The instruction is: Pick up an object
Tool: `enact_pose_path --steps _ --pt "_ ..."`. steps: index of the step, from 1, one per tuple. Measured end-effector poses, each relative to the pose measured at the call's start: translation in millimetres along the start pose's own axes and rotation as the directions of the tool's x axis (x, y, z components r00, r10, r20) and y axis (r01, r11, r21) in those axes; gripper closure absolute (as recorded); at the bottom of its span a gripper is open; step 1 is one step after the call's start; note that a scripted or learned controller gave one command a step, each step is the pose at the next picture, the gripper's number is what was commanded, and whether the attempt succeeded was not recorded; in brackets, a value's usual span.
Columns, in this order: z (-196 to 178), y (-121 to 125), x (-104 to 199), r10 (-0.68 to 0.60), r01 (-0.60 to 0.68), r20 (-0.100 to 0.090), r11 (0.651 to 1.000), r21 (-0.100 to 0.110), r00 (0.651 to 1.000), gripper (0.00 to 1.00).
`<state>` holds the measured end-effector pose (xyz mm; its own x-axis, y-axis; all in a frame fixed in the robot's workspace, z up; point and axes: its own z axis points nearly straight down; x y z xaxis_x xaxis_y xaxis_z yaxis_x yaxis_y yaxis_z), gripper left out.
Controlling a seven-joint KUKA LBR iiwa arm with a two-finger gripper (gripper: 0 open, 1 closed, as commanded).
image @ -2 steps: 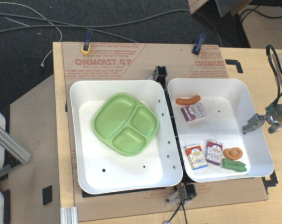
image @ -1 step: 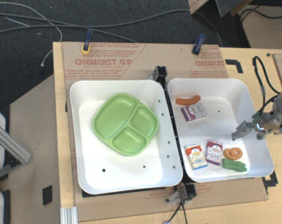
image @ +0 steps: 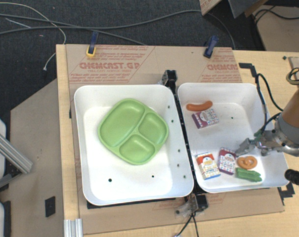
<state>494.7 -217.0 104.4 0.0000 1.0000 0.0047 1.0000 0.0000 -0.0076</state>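
Pincer (image: 251, 146) seen low over right bin (image: 236, 94), nothing gripped.
Fingers spread open just above bagel (image: 247, 162); pickle (image: 248, 175) beside.

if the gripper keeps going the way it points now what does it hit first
Probably the orange ring just below the gripper, if it points down into the right bin; height above it is unclear.

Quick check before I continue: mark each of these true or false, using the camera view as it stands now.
1. The green plate lies in the left bin. True.
2. The hot dog lies in the left bin. False: it is in the right bin, near the far wall.
3. The gripper hangs above the right bin. True.
4. The plate has one compartment. False: it has three.
5. The donut sits beside the green pickle. True.
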Motion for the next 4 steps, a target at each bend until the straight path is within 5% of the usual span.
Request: enact_pose_path --steps 1,2,4 --pt "15.8 2.1 -0.2 0.0 0.0 0.001 1.0 -0.008 1.0 0.0" --pt "4.9 2.9 -1.0 0.0 0.0 0.006 1.0 -0.014 1.0 1.0" --pt "-96.9 10.8 11.4 -0.002 0.002 0.007 1.0 -0.014 1.0 1.0"
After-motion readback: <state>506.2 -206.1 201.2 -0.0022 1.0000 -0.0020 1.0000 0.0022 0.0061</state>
